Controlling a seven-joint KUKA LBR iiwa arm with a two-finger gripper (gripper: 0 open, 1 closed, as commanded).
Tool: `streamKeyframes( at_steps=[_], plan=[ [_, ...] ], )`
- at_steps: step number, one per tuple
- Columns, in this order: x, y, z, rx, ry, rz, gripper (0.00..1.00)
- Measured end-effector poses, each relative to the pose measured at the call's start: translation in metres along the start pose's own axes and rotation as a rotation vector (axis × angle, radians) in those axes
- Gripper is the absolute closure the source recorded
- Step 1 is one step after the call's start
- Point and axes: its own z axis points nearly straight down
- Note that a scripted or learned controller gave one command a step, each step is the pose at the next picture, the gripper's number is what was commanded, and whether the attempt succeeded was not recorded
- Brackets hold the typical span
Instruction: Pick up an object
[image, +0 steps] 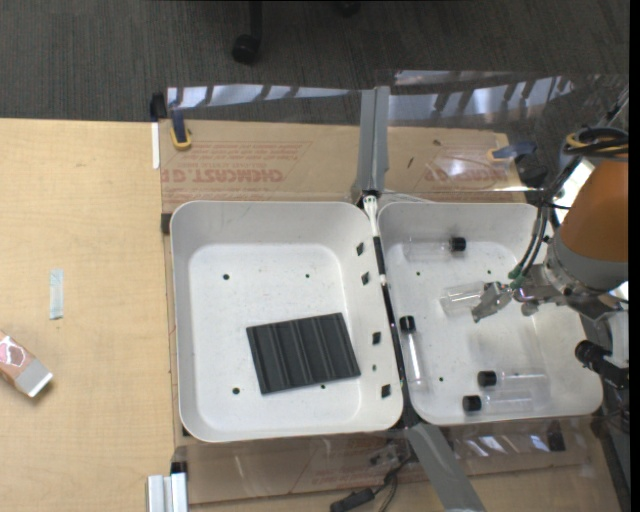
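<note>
The end effector (492, 300) hangs in the right bin (560, 400), apparently clenched on a clear tube (462, 298) (hard to see against white). The tube's long axis runs left from the fingertips, nearly level.

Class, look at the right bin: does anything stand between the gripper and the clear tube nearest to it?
Nothing visible does. The gripper sits right beside the clear tube in the right bin, with bare floor around them.

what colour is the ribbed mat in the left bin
Dark grey, nearly black, seen in the camera view: mat.
</note>
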Motion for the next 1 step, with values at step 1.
streamKeyframes(
  at_steps=[1],
  plan=[
    [0.001, 0.0502, 0.0369, -0.002, -0.001, -0.064, 0.0]
  ],
)
